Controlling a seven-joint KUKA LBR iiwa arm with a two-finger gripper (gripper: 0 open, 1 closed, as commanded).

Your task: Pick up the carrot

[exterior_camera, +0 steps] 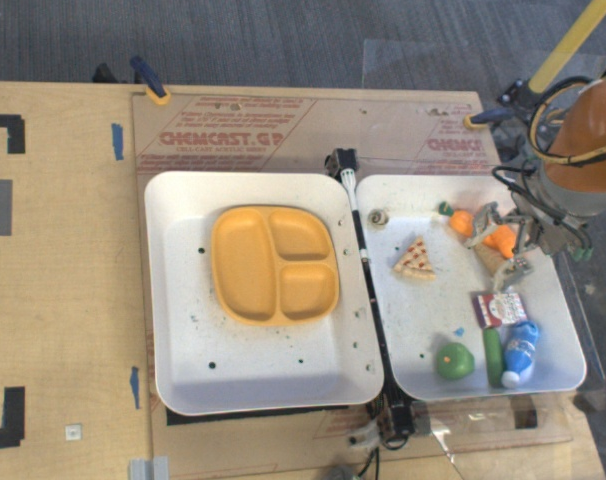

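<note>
The carrot point(462, 222) is orange with a small green top and lies near the back of the right bin point(423, 308). My gripper point(506, 240) is low over the bin, just right of the carrot, and open. Its fingers point(520, 267) straddle a second bright orange piece point(501, 238). I cannot tell whether that piece belongs to the carrot. Nothing is lifted off the bin floor.
Also in the right bin are a pizza slice point(415, 260), a tan item point(488, 256), a maroon packet point(500, 309), a green ball point(455, 361), a green stick point(494, 356) and a blue-capped bottle point(520, 353). The left bin point(173, 338) holds a yellow divided plate point(276, 264).
</note>
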